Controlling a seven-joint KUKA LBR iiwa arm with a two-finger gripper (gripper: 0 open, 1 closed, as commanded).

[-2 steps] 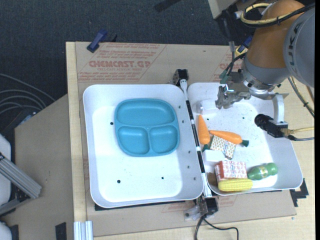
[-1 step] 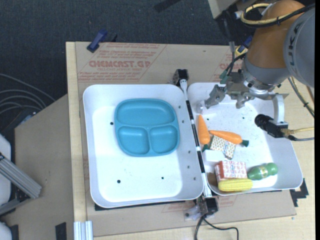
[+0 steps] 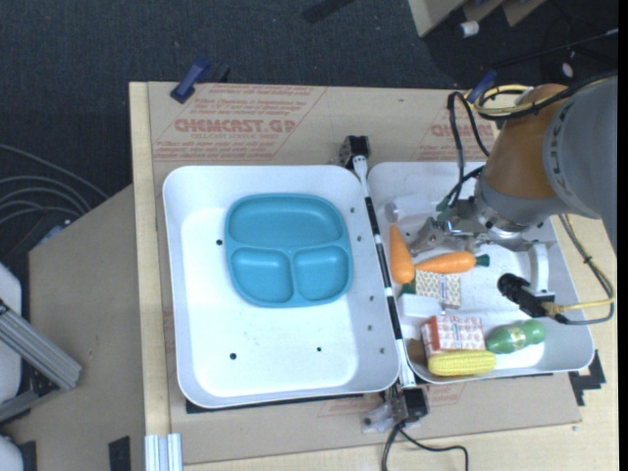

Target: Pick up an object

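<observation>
Two bins: a left bin (image 3: 186, 292) and a right bin (image 3: 569, 356), shallow and white, side by side on the bench (image 3: 147, 165), their inner rims touching along the middle.
One tray: a blue divided tray (image 3: 287, 246) with three compartments lies in the left bin, toward its far edge; nothing lies in the compartments.
Two carrots: one orange carrot (image 3: 400, 253) lies lengthwise along the right bin's left wall; a second carrot (image 3: 446, 261) lies crosswise just beside it, its green end toward the bin's right side.
One wrapped block: a pale speckled packet (image 3: 438, 287) sits just near-side of the crosswise carrot.
One carton: a red and white box (image 3: 453, 333) rests near the right bin's near edge.
One corn cob: a yellow corn cob (image 3: 461, 363) lies against the near rim, touching the carton's near side.
One green item: a green vegetable (image 3: 514, 337) lies right of the carton, toward the near-right corner.
One arm: the grey arm (image 3: 579, 155) with its orange band comes in over the right bin's far-right part.
Hand: the hand (image 3: 446, 226) sits low over the far half of the right bin; whether it is spread or pressed together cannot be made out.
Hand to carrots: the crosswise carrot lies just near-side of the hand, the lengthwise carrot just to its left; nothing is seen gripped.
One clip: a blue clip (image 3: 191, 79) lies at the bench's far-left corner.
</observation>
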